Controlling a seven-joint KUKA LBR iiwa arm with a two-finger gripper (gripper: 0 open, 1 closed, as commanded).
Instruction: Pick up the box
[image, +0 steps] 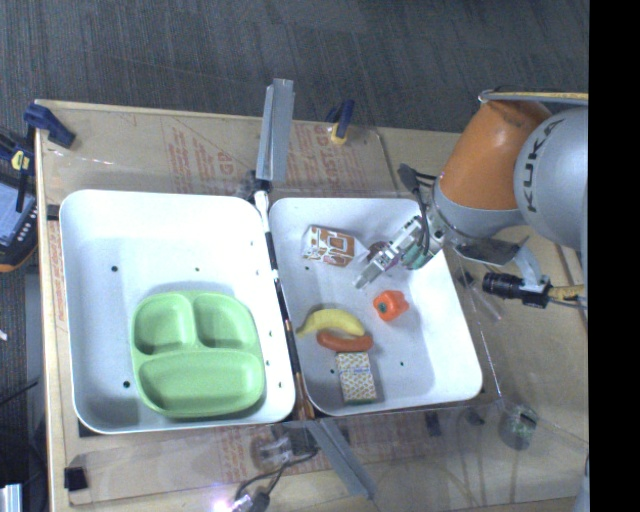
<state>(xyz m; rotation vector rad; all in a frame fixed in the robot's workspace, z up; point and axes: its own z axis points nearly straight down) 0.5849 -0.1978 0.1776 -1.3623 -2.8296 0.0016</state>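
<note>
We see the gripper (378, 266) hovering over the right bin (455, 340), fingers parted and grasping nothing. The box (357, 378) lies flat at that bin's near edge, just nearer than the sausage (345, 341) and banana (333, 321).

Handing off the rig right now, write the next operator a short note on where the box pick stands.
Hand: hangs over the right bin, nothing between its fingers.
Box: lies flat by the right bin's near wall, apart from the hand.
Also there: banana, red sausage, orange pepper, brown packet. Green tray is in the left bin.
Done: nothing yet.
Left: reach the box, grasp, lift.
</note>
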